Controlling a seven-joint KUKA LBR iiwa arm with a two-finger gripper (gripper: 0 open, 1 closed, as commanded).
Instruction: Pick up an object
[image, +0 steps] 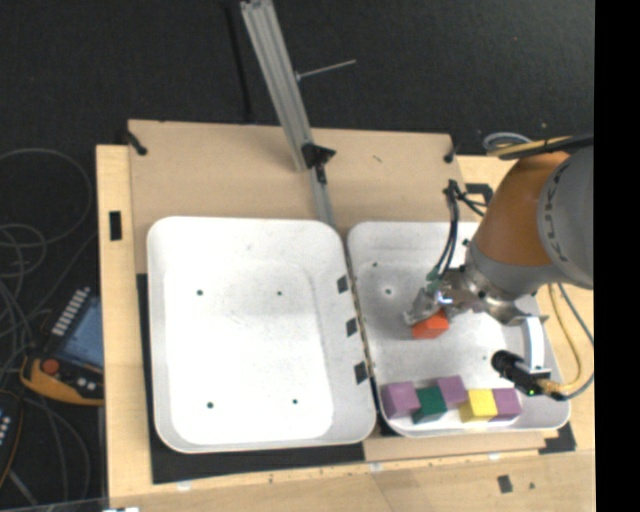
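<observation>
The gripper (428, 312) reaches into the right bin (385, 250) from the right, below the arm's orange band. An orange block (431, 326) lies right under its fingertips, near the bin's middle. The fingers are down at the block, and whether they close on it is unclear. Along the bin's front wall sits a row of blocks: a purple one (400, 398), a green one (430, 402), a yellow one (482, 403), and two more purple ones (452, 388) (507, 402).
The left bin (250, 330) stands beside the right bin, with black clips (352, 326) between them. A metal pole (290, 100) slants up from the back of the bench. Cables and a handheld pendant (60, 350) lie on the floor at left.
</observation>
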